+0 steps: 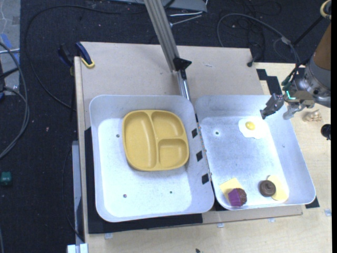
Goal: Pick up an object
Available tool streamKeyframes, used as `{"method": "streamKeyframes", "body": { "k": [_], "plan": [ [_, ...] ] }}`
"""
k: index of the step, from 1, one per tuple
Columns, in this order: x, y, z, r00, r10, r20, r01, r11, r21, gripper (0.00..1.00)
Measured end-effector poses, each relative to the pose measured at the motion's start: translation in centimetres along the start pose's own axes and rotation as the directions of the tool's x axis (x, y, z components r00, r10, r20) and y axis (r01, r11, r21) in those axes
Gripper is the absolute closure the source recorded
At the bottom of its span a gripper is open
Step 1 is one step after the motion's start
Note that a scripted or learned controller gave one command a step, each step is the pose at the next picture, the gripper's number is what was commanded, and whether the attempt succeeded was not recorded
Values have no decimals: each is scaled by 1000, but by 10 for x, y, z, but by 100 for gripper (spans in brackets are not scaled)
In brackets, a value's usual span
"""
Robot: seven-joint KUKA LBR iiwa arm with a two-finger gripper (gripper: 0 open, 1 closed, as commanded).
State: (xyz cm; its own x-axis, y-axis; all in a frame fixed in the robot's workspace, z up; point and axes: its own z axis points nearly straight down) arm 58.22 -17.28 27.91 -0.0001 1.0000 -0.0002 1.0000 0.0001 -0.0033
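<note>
My pincer hangs over the right bin's far rim, fingers apart, nothing between them. Fried egg toy lies just beside it, inside the bin: I judge it the handiest pick. Purple ball and brown disc sit at the near wall.

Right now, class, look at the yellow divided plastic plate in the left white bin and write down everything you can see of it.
The yellow divided plastic plate is a rounded square with a raised rim and three compartments: one long section along its left side and two smaller ones on its right, one above the other. It looks like smooth, matte plastic. It lies flat and upright, turned slightly askew, in the upper middle of the left white bin, resting on the bin's floor. Nothing lies in it, and nothing else touches it.
</note>
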Motion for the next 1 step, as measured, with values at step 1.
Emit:
{"method": "streamKeyframes", "body": {
  "k": [1],
  "plan": [
    [0,1,-2,1000,-1,1,1,1000,-3,0]
  ]
}}
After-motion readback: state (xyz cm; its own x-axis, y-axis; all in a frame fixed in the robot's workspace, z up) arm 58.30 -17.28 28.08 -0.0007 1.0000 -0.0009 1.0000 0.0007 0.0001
